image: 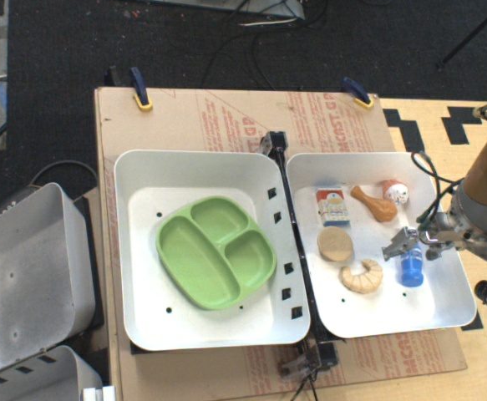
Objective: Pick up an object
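The right bin (443,312) holds several small items: a small red and white box (333,206), a brown drumstick (374,203), a red and white ball (395,192), a tan round disc (336,244), a curled beige croissant (362,276) and a blue bottle (411,269). My gripper (407,245) hangs over the right part of this bin, just above the blue bottle and right of the disc. Its grey fingers point left and look spread, with nothing between them.
The left bin (143,307) bears a green divided plate (216,251). A black divider with clips (291,241) runs between the bins. A grey tub (26,282) stands off the bench at the left. Yellow clamps (143,98) grip the far board edge.
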Controlling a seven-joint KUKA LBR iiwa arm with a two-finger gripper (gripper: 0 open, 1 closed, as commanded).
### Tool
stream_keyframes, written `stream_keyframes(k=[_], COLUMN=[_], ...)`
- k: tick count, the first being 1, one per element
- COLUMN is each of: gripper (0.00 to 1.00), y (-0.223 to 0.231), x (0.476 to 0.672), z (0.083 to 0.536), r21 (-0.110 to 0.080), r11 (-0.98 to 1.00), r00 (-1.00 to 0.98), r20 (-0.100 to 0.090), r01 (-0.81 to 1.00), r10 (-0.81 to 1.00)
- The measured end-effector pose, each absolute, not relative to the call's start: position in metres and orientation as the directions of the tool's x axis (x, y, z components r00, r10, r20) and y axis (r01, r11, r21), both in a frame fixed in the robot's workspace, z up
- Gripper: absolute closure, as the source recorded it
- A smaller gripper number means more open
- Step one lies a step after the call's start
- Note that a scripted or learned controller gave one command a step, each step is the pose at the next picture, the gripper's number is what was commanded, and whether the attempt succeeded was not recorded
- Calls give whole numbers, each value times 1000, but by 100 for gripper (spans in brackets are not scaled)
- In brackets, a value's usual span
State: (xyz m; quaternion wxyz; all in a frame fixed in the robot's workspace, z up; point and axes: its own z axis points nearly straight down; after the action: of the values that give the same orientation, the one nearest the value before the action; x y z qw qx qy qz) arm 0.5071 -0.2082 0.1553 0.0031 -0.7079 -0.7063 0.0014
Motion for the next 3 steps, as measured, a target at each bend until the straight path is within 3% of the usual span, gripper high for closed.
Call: stream_keyframes(k=[1,2,3], gripper=[0,100,100], y=[-208,-208,-201], x=[518,521,518], z=[112,126,171], r21=[6,15,3], r11=[-2,-1,3], r00=[2,1,-3], r20=[-5,-6,-1], r01=[1000,1000,1000], r10=[1000,1000,1000])
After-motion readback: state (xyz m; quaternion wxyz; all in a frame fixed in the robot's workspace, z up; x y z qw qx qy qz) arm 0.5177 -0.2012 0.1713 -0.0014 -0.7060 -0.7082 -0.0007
